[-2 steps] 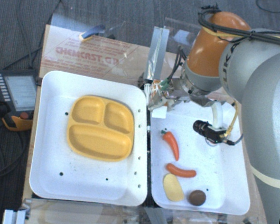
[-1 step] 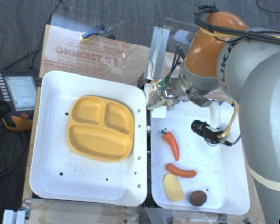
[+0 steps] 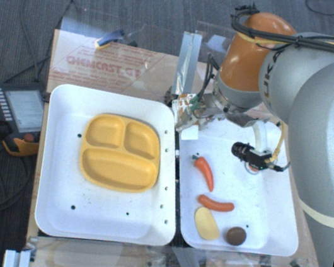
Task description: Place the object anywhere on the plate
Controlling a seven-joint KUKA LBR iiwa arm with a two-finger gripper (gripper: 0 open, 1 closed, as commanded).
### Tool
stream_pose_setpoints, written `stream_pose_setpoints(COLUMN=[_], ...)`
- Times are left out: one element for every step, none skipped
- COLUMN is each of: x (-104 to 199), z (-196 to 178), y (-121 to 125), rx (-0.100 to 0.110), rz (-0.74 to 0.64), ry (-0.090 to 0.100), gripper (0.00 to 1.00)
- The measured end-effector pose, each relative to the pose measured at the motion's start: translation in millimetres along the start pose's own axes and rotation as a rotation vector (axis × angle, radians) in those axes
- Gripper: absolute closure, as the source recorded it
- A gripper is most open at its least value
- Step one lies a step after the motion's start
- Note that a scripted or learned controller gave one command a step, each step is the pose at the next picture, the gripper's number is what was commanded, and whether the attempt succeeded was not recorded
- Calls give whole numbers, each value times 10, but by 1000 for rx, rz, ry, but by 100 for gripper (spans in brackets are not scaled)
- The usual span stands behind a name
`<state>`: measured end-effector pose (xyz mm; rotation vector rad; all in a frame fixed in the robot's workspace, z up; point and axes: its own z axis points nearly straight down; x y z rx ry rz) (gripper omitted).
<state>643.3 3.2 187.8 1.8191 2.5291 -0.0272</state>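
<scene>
So the gripper (image 3: pixel 188 115) sits at the right bin's (image 3: pixel 276 241) back-left corner, can't tell its grip. The carrot (image 3: pixel 204 171) lies just toward the front, long axis slanting front-right. Plate (image 3: pixel 121 152) waits in the left bin (image 3: pixel 52 205).

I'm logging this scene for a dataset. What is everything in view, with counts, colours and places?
bins: two, white, side by side on the bench
plate: one, yellow, three compartments, in the left bin
chili pepper: one, orange-red, right bin
sausage: one, red-orange, right bin
potato: one, pale yellow, right bin, near edge
round object: one, dark brown, beside the potato
tablet: one, orange-edged, left of the bins
arm: one, grey with orange band, above the right bin
</scene>
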Motion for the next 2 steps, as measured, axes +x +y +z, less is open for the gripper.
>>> stream_pose_setpoints(x=[334,334], z=[57,69], y=[41,35], rx=[3,5], rz=[-75,-75], ry=[32,33], gripper=[100,0])
